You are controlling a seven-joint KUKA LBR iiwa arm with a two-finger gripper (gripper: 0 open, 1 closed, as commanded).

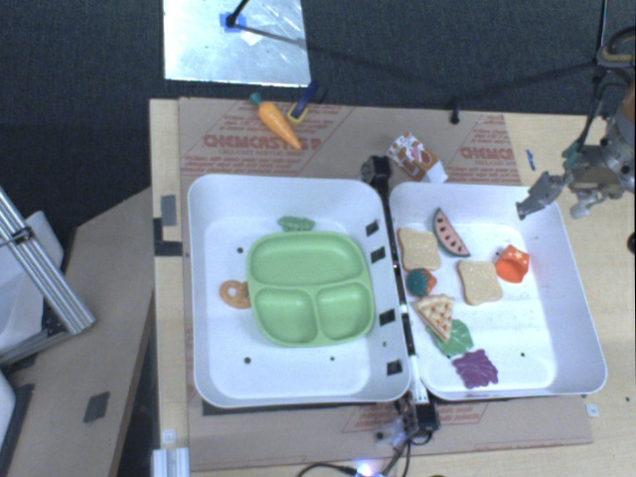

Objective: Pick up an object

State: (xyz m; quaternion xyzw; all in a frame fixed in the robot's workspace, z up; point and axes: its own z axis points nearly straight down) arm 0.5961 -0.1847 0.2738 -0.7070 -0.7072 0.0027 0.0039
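**Bin contents and gripper state, single overhead view**

Left bin (209,266): holds one green divided plate (308,288) with three compartments, lying flat near the middle. One pretzel-shaped brown piece (236,294) lies just beside the plate's left edge. One small green leafy piece (295,225) lies just beyond the plate's far edge.

Right bin (566,306): toy food, scattered. Count:
- watermelon slice (449,233), 1
- bread slices, 2: one (418,249) near the divider, one (481,282) at mid-bin
- orange-red piece (512,264), 1, just beside the second bread slice
- round dark teal-and-red piece (420,282), 1
- triangular pizza-like wedge (435,315), 1, overlapping a green leaf (457,340), 1
- purple grape bunch (476,369), 1, nearest the front wall

Outside the bins, on the bench: one carrot (278,125) and one small patterned package (412,155), which sits beyond the right bin's far left corner.

Gripper (558,195): over the far right edge of the right bin, at the rim. Fingers (534,199) look slightly apart; nothing is visible between them. It touches no object; the orange-red piece is the nearest item, apart from it.
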